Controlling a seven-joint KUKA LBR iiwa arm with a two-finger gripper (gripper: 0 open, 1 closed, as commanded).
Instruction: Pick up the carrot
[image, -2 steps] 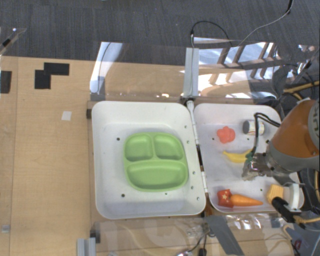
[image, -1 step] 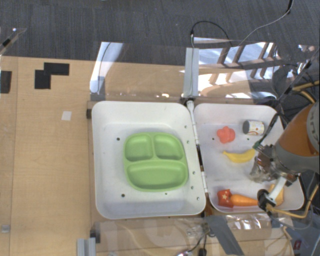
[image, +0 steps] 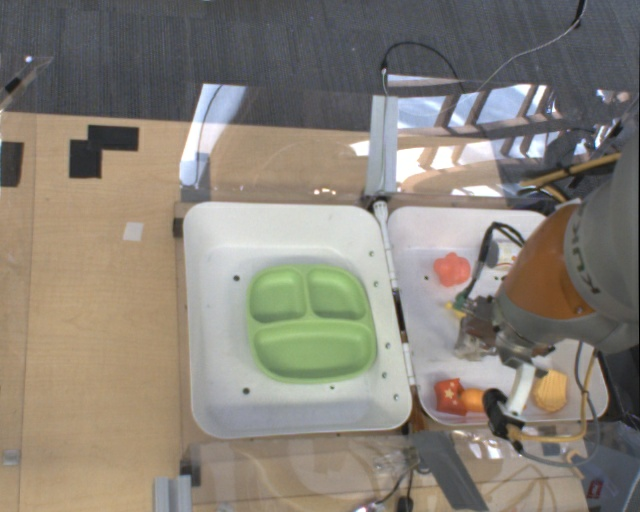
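Two shallow white bins (image: 290, 225) sit side by side on the bench, smooth plastic with rounded corners, and the action is all in the right one. The arm (image: 560, 270) reaches in from the right, grey casing with that glossy orange band, and its gripper (image: 478, 338) hangs over the middle of the right bin. From this angle I cannot tell whether it is apart or together, and nothing is visibly clamped in it.

Now the carrot (image: 472, 402): a small orange piece down at the near edge of the right bin, touching a red toy vegetable (image: 447, 396) on its left. A black part of the arm's rigging covers its right end, so only a stubby orange bit shows. Its long axis and which way it points cannot be read here. It lies below the gripper in the view, apart from it.

Further right, a knobbly yellow corn cob (image: 549, 391) lies near the same edge. Up toward the far side is a pinkish-red, lumpy fruit (image: 452, 268).

Over in the left bin, a matte green divided plate (image: 312, 323) lies flat, two small compartments above one wide one.
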